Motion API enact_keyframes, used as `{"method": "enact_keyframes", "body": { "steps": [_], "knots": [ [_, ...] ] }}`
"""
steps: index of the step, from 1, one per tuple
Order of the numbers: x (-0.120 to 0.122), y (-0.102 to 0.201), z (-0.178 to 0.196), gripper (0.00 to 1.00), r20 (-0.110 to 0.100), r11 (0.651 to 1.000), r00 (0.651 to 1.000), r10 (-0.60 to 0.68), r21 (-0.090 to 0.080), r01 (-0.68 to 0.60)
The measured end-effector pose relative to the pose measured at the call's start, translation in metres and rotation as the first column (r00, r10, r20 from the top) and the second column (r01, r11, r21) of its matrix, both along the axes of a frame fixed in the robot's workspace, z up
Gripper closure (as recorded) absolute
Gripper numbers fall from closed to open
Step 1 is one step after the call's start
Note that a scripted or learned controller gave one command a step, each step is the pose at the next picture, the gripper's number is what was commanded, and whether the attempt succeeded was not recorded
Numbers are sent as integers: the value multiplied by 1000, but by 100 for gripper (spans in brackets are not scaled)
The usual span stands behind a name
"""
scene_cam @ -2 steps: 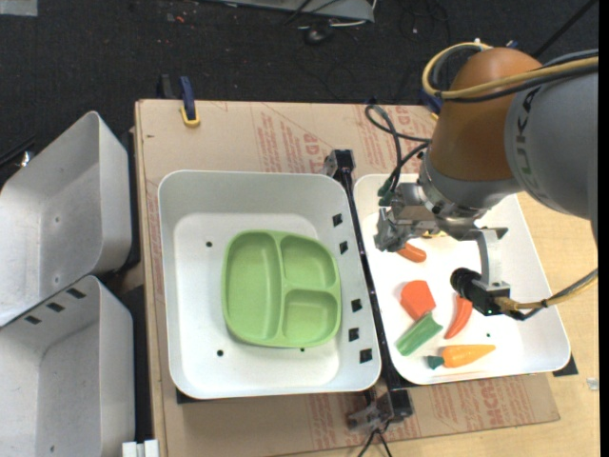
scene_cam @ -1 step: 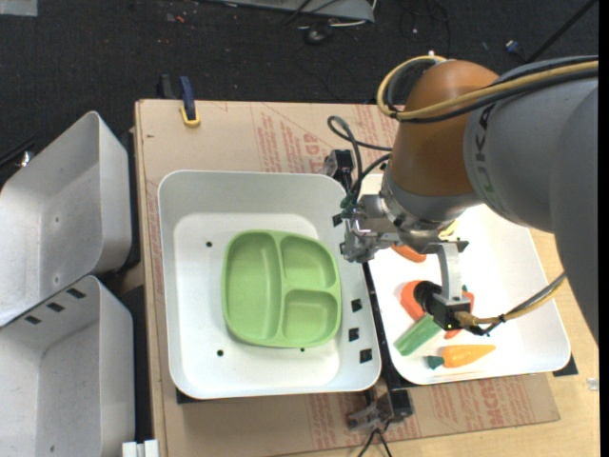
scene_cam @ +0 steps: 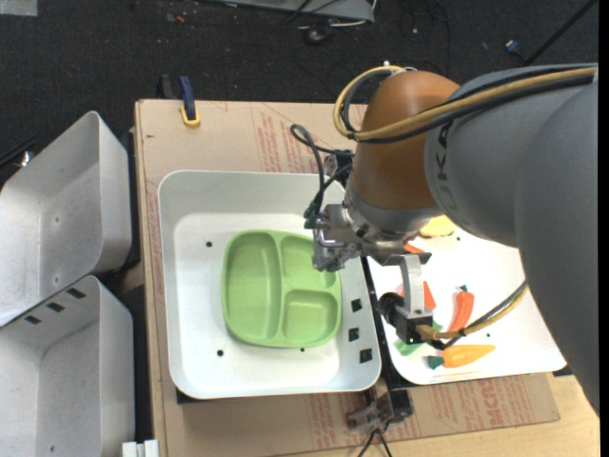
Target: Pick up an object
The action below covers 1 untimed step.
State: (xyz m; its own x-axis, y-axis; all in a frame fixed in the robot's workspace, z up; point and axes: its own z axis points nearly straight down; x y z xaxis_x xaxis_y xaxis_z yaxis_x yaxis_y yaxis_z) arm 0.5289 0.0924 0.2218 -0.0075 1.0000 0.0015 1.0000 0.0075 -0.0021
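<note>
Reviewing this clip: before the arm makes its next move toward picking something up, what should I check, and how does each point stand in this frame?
1. Target present: green divided plate lies flat in the left bin. Ok.
2. Tool near target: it sits over the plate's right rim. Ok.
3. Plate held by the tool: cannot tell, the wrist hides that spot.
4. Other candidates: red pepper and carrot lie in the right bin. Ok.
5. Cable clearance: yellow cable loops low over the right bin's items. Not ok.
</note>
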Motion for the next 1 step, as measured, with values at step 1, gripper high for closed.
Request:
{"method": "enact_keyframes", "body": {
  "steps": [1],
  "knots": [
    [1,-3,0,0,1,1000,1000,-6,-1,6]
  ]
}}
